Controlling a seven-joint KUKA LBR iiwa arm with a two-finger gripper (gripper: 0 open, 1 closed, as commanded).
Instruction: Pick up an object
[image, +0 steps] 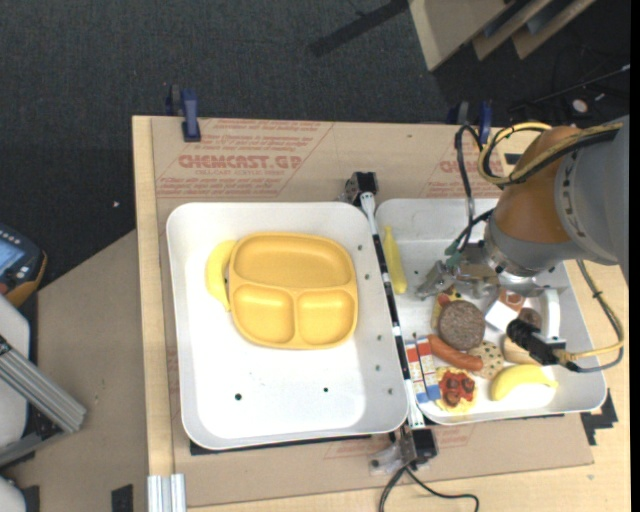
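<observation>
My gripper (452, 281) is low in the right bin (430, 222), at its middle, with the grey arm and orange band (535, 205) reaching in from the right. Just below the gripper lies a round brown patty (462, 325). A red sausage (455, 352) lies in front of the patty, and a banana (522, 381) rests at the bin's near right corner. A yellow stick-shaped piece (395, 262) lies along the bin's left wall. Nothing shows as lifted off the bin floor.
The left bin (290, 400) holds a yellow divided tray (293, 290) on top of a yellow plate (217, 272). Small red pieces (458, 386) and a dotted tan piece (488, 355) sit near the right bin's front. Cables loop over the arm.
</observation>
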